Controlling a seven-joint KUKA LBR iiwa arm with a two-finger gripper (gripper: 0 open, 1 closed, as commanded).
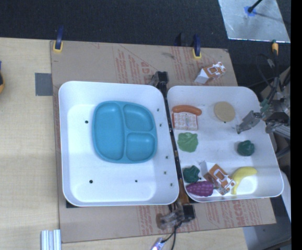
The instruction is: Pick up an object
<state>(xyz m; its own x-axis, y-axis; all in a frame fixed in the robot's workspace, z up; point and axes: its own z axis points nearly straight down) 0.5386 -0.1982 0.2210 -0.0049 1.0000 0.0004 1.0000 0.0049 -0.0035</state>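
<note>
Jaws' state unreadable; gripper [246, 123] sits at right bin [213, 95] edge, dark green lump [245, 148] just below it.

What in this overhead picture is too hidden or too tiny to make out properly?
- Gripper, camera view: small and dark at the right bin's edge; open or shut cannot be told.
- Arm: cut off by the right frame edge.
- Purple item: partly covered by the small carton.
- Print on the red-and-white packet: too small to read.
</note>
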